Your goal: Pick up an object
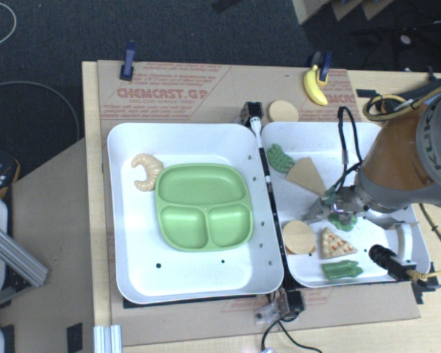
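Note:
My gripper [336, 213] is low over the middle of the right bin [367, 134]. Just below it lies a pizza slice [336, 245], and a round tan cracker [299, 236] sits to its lower left. A tan wedge [306, 173] lies up and to the left of the gripper, next to a green leafy piece [280, 157]. A green bean bundle [342, 270] rests near the bin's front edge. I see nothing between the fingers.
The left bin [132, 219] holds a green divided plate [203, 206] and a croissant [147, 170] at its upper left. A banana [315, 87] and a round tan disc [283, 111] lie on the bench behind the right bin.

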Tool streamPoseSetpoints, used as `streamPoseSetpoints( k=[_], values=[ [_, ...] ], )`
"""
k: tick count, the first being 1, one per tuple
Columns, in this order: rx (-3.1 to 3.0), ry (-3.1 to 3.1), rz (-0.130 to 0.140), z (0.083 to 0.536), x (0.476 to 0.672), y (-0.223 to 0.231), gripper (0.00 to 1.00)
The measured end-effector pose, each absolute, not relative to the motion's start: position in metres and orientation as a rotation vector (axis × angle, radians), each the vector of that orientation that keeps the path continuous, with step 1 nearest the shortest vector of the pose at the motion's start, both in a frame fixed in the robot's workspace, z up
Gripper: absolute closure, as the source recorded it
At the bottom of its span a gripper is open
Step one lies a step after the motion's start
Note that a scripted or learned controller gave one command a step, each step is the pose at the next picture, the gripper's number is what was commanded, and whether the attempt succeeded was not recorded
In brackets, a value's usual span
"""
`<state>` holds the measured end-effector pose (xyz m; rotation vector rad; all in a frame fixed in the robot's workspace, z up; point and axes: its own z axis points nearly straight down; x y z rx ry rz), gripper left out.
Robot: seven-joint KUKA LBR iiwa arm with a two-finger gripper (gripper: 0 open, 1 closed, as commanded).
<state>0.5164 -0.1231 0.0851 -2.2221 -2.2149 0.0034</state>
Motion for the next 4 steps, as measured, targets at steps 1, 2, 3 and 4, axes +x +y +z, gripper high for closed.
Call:
streamPoseSetpoints(
  k=[1, 2, 3, 4],
  values=[
    [-2.216, -2.228, -0.005, 0.189, 0.478, -0.054, 0.0],
    [-2.223, -2.223, -0.002, 0.195, 0.48, -0.057, 1.0],
    [-2.218, -2.227, -0.003, 0.205, 0.48, 0.004, 1.0],
    [-2.227, -2.234, -0.022, 0.383, 0.481, 0.001, 1.0]
  ],
)
